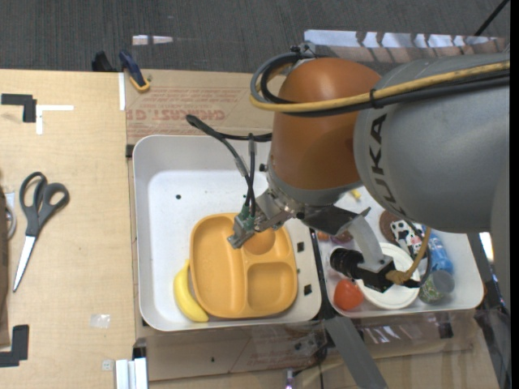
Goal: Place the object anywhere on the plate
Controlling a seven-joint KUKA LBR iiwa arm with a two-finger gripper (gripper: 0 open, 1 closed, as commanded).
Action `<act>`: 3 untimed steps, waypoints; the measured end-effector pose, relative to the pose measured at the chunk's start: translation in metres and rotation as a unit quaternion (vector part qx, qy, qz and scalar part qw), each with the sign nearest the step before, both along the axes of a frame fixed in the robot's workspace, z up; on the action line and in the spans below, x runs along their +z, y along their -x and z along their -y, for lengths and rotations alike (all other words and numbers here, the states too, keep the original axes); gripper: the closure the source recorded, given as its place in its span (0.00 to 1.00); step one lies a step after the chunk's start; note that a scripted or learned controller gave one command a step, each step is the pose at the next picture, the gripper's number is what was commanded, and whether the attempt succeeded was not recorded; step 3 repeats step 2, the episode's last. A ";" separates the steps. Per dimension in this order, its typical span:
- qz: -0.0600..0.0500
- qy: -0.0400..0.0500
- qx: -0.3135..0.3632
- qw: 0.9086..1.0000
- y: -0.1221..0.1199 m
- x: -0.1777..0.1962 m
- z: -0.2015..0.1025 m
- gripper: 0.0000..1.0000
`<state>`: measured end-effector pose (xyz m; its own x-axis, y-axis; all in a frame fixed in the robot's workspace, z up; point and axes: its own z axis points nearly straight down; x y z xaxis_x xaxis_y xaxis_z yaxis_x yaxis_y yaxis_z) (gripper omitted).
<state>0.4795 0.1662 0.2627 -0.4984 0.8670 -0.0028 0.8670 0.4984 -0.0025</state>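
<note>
A banana [186, 298] hugs the plate's [212, 274] left edge, the pincer [243, 232], grip unclear, hovers over the rim, and scissors [34, 217] lie on the worktop [65, 298]

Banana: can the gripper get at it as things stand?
Probably not cleanly. The banana lies wedged between the yellow plate and the left bin's wall, partly under the plate's rim. The gripper hangs over the plate.
</note>
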 end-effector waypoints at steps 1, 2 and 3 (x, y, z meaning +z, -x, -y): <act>-0.001 -0.001 0.016 1.000 0.001 -0.033 0.046 1.00; -0.001 -0.001 0.016 1.000 0.001 -0.033 0.046 0.00; -0.001 -0.001 0.016 1.000 0.001 -0.033 0.046 0.00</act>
